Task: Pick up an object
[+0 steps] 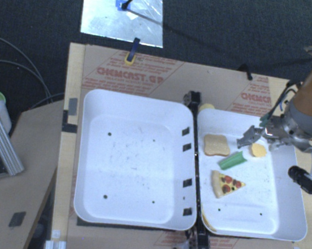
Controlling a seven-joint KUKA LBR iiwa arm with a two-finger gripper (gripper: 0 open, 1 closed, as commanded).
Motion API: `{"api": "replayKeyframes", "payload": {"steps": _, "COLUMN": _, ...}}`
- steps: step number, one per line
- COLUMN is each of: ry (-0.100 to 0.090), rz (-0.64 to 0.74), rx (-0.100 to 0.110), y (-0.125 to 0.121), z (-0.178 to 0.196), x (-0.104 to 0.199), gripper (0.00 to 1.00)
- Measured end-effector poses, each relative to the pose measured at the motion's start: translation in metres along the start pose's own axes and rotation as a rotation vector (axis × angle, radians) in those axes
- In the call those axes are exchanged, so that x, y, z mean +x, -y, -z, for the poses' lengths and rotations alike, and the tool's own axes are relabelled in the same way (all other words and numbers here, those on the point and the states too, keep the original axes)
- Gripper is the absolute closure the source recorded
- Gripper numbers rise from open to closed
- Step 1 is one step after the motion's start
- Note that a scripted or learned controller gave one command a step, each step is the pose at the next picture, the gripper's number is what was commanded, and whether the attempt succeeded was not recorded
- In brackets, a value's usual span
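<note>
The right bin [280, 223] holds a toast slice [216, 145], a green block [231, 160], a pizza slice [226, 184] and a small yellow piece [258, 150]. My gripper [252, 136] hangs over the bin's back part, just left of the yellow piece and right of the toast. Its grey fingers point down and to the left. No object shows between them.
The left bin [134, 158] lies beside the right one, with a black divider [194, 160] between them. A small yellow object [206, 107] sits just behind the right bin's back rim. Cardboard [168, 74] lies under both bins.
</note>
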State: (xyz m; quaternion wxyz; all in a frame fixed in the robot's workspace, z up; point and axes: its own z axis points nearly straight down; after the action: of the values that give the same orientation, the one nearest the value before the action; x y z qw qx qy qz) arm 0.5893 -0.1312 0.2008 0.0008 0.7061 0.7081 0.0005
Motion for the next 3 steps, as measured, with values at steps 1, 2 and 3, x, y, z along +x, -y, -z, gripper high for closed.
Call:
{"api": "replayKeyframes", "payload": {"steps": 1, "ry": -0.004, "rz": -0.002, "rx": 0.009, "y": 0.036, "z": -0.121, "x": 0.03, "gripper": 0.0}}
{"api": "replayKeyframes", "payload": {"steps": 2, "ry": 0.0, "rz": -0.002, "rx": -0.002, "y": 0.033, "z": -0.104, "x": 0.028, "gripper": 1.0}}
{"api": "replayKeyframes", "payload": {"steps": 3, "ry": 0.0, "rz": -0.002, "rx": -0.004, "y": 0.032, "z": -0.094, "x": 0.028, "gripper": 1.0}}
